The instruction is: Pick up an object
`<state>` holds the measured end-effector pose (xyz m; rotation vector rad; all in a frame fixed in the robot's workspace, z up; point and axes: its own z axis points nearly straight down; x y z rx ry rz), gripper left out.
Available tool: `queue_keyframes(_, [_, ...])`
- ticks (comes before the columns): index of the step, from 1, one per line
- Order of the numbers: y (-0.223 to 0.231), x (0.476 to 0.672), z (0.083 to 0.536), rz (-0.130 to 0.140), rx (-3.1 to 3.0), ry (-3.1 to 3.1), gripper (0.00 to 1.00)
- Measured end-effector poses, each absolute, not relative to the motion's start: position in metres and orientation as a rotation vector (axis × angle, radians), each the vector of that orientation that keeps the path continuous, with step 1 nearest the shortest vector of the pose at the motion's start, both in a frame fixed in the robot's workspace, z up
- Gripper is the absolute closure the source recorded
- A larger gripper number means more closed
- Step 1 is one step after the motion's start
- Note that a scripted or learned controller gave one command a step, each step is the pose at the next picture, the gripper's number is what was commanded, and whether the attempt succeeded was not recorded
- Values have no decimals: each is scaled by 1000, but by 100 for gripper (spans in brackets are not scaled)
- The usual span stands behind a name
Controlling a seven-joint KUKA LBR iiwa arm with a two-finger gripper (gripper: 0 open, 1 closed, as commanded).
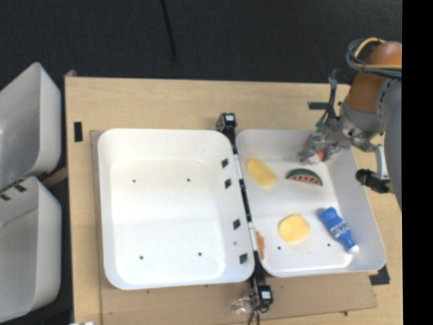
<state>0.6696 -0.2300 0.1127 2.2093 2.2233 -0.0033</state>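
The right bin (358, 266) holds a yellow oblong piece (262, 172), a watermelon slice (304, 177), a round yellow piece (293, 229) and a blue tube (337, 228). My gripper (314, 151) hangs low over the far part of this bin, just above and right of the watermelon slice. A small reddish bit (320, 155) shows at its tip; what it is stays unclear. The grey arm with its orange band (379, 56) reaches in from the right.
The left bin (108, 181) lies beside the right one, joined by black clips (237, 181) along the shared wall. A small orange item (259, 242) rests against that wall in the right bin. White containers (27, 120) stand off the bench's left edge.
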Motion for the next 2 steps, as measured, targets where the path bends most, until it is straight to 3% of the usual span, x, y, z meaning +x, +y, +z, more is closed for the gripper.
queue_keyframes(1, [-180,683,98,-38,2237,2242,100])
queue_keyframes(2, [-92,692,200,11,2206,2226,100])
